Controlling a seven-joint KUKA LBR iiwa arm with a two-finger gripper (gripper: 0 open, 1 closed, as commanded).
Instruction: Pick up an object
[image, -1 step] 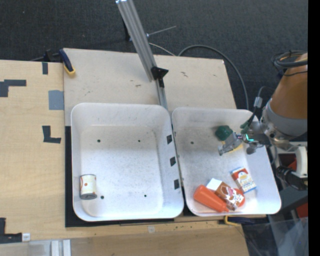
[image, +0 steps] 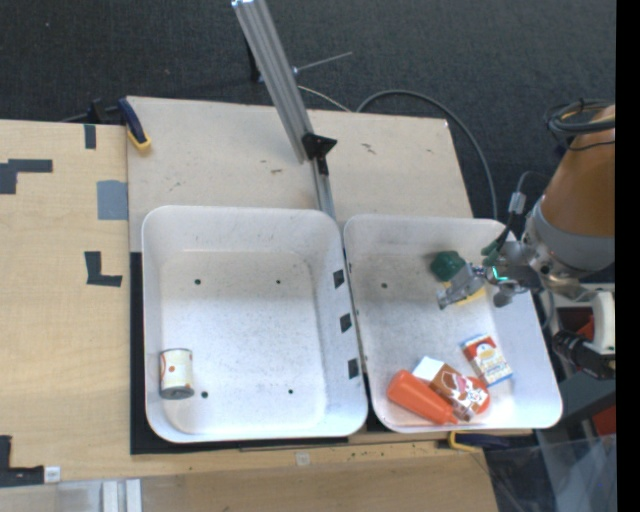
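The arm comes in from the right, and its gripper (image: 462, 288) hangs over the upper middle of the right bin (image: 400, 330). A dark green round object (image: 446, 265) lies just up and left of the fingertips, close to them but not clearly between them. Near the bin's front sit an orange carrot-shaped piece (image: 418, 397), a brown and white packet (image: 456, 387) and a small red, white and blue carton (image: 487, 360). A small cylindrical can (image: 176, 373) stands in the front left corner of the left bin (image: 240, 310).
A metal pole (image: 285, 85) slants from the top of the view down to the seam between the bins. A black cable (image: 420, 100) loops across the bench behind the right bin. A blue and yellow clamp (image: 134, 124) sits at the bench's back left.
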